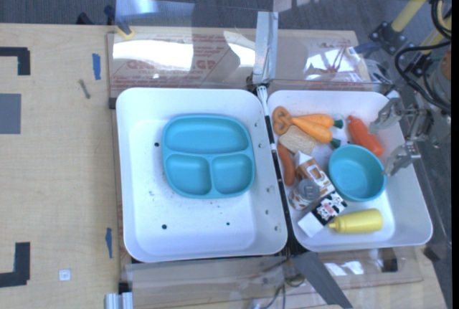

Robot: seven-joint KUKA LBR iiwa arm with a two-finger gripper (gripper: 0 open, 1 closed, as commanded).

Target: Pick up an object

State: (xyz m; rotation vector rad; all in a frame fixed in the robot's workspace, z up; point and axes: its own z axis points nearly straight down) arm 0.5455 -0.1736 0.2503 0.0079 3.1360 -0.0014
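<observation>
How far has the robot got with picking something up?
Nothing looks picked up yet. The gripper sits at the right bin's far edge, beside the round blue bowl, with nothing between its fingers. The yellow squeeze bottle and orange carrot lie untouched. Grabbing and lifting are left.

blue tray (208, 155) L bin (136, 157), toys R bin (412, 218)

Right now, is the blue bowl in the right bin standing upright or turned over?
Upright. The blue bowl shows its open hollow facing up, with the rim all around and nothing visible inside it.
</observation>
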